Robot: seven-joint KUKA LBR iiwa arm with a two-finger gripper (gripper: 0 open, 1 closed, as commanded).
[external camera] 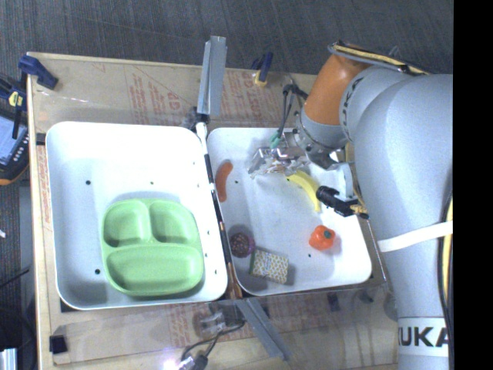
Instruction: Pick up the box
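Observation:
The box [270, 266] is small and flat with a speckled yellow-green top. It lies near the front edge of the right bin [269, 214]. My gripper [266, 160] hangs over the back of that bin, well behind the box and apart from it. Its metal fingers [260, 157] point left with nothing between them, and a small gap shows there.
In the right bin lie a yellow banana [306, 188], an orange-red sausage [223, 180], a red pepper [323, 238] and a dark purple round fruit [241, 243] just left of the box. A green divided plate [152, 247] sits in the left bin [85, 168]. My arm [393, 168] covers the right side.

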